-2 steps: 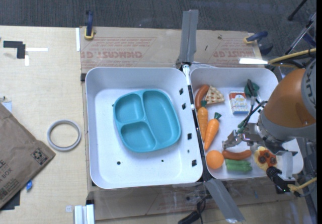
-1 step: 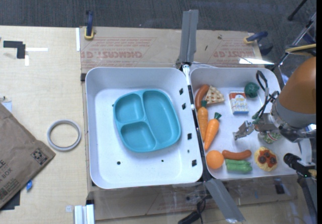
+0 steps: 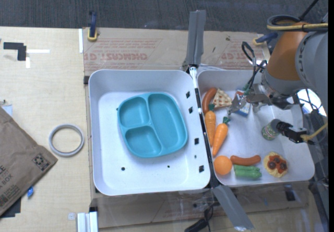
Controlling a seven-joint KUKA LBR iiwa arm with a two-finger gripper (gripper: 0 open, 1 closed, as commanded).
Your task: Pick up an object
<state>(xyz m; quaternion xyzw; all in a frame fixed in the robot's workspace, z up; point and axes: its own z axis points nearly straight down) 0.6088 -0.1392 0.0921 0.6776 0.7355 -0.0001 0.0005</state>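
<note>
My gripper [image 3: 238, 102] hangs low in the right bin [image 3: 308, 173], near its back middle. It is right over a small blue and white object [image 3: 242, 111], and I cannot see whether it holds it. Just left of the gripper lie a sandwich wedge [image 3: 222, 99] and a brown-red sausage [image 3: 209, 96]. Two carrots [image 3: 210, 124] [image 3: 220, 137] lie below them along the bin's left side. An orange [image 3: 223, 165], a second sausage [image 3: 245, 160], a green vegetable [image 3: 247, 172] and a small pizza [image 3: 275, 164] sit along the front. A green can [image 3: 270, 131] lies under the arm.
The left bin [image 3: 104, 173] holds a blue divided plate [image 3: 152, 124]. A ring of tape [image 3: 66, 139] and a cardboard box [image 3: 15, 168] lie on the bench to the left. The arm's cables [image 3: 255, 64] loop above the right bin's back edge.
</note>
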